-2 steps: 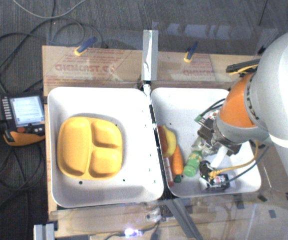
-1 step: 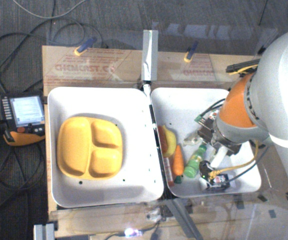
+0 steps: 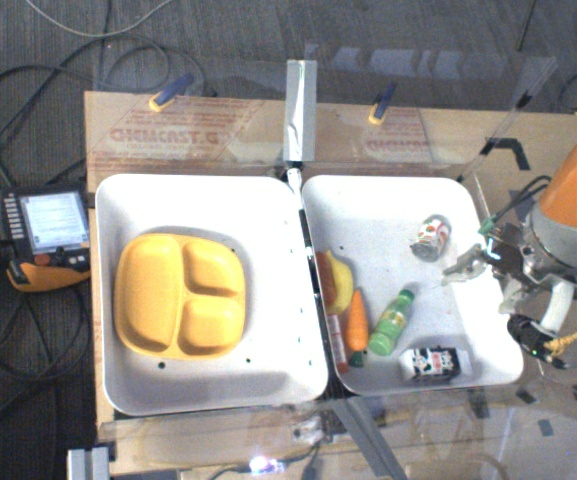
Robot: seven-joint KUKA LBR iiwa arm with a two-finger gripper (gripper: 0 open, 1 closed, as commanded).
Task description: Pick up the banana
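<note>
The banana [image 3: 340, 281] is a short yellow shape lying against the left wall of the right bin [image 3: 388, 196]. An orange carrot [image 3: 356, 320] touches its near end. My gripper [image 3: 467, 265] hangs at the right bin's right side, just over the rim, well to the right of the banana and apart from it. Nothing shows in the gripper. The grey arm with its orange band [image 3: 568, 200] enters from the right edge.
A green bottle [image 3: 391, 321] lies between the banana and the gripper. A small can [image 3: 431, 238] sits near the gripper, and a black-and-white box [image 3: 431, 363] lies at the bin's front. The left bin [image 3: 108, 218] holds a yellow compartment plate [image 3: 180, 295].
</note>
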